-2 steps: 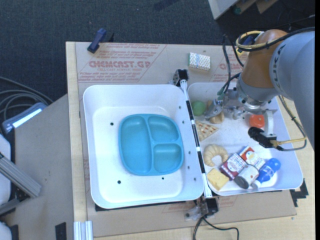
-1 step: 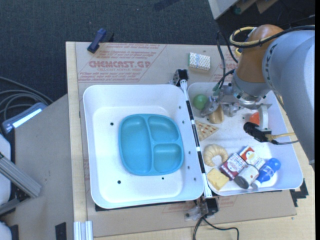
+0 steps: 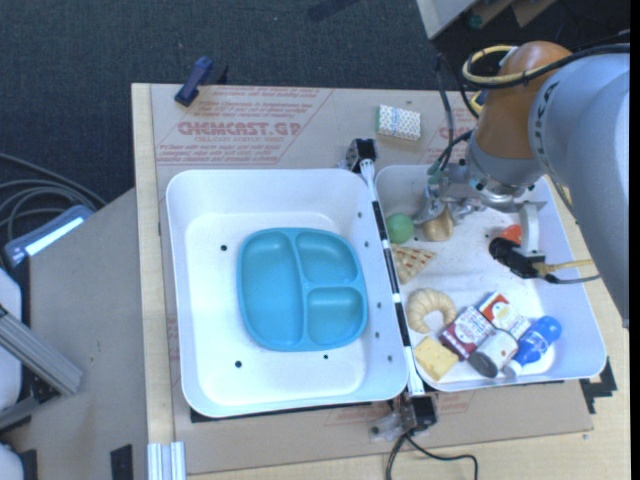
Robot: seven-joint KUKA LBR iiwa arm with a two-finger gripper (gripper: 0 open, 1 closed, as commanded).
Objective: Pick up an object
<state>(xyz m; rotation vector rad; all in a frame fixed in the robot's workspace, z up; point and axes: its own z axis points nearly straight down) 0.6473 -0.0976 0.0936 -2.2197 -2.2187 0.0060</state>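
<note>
Red lettering on the bench board (image 3: 240,128) reads "CHEMCAST". The gripper (image 3: 437,211) sits in the right bin (image 3: 590,348), upper centre-right; claw state cannot be determined. The blue tray (image 3: 300,288) occupies the left bin (image 3: 200,368)

The left bin (image 3: 200,268) is plain white, and in it lies a sky-blue divided plate (image 3: 301,289); the right bin (image 3: 570,318) is white too, lightly smudged; the bench (image 3: 250,128) is pale tan board printed with red lettering; on it lie a dark blue clip (image 3: 193,80) and a small white box with a green speckled pattern (image 3: 399,122); the arm (image 3: 590,118) is grey with an orange band (image 3: 515,93); in the right bin, a green ball (image 3: 400,229), a tan waffle piece with a red criss-cross grid (image 3: 412,260), a golden-beige croissant (image 3: 431,309), a yellow wedge (image 3: 432,357), a red-and-white carton (image 3: 486,320), a blue-and-white bottle (image 3: 535,340), an orange piece (image 3: 513,235); the floor (image 3: 100,28) is dark grey.
</note>
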